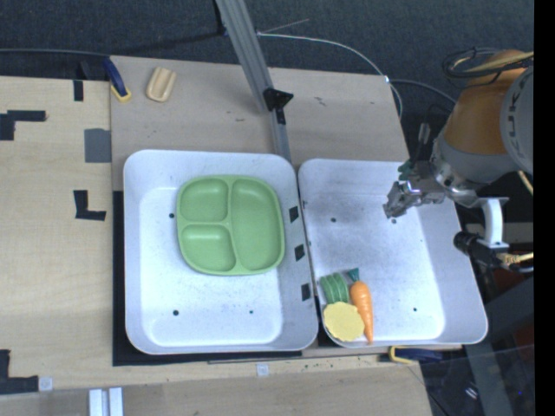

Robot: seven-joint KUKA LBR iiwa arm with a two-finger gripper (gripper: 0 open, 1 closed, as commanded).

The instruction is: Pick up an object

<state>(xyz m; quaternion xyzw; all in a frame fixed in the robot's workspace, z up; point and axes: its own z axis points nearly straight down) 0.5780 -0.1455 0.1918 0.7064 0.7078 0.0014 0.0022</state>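
In the right bin [390, 258], at its near left corner, lie an orange carrot [362, 307], a yellow round piece [342, 321] and a green item [335, 286], close together. My gripper [401, 199] hangs over the bin's far right part, well away from those objects. Nothing shows between its fingertips. The grey arm with its orange band [486, 115] reaches in from the right.
The left bin [147, 319] holds a green divided plate [231, 224]. A metal pole [251, 50] slants up from between the bins. A tan block [160, 83] and a blue-yellow item [117, 78] lie on the bench behind the left bin.
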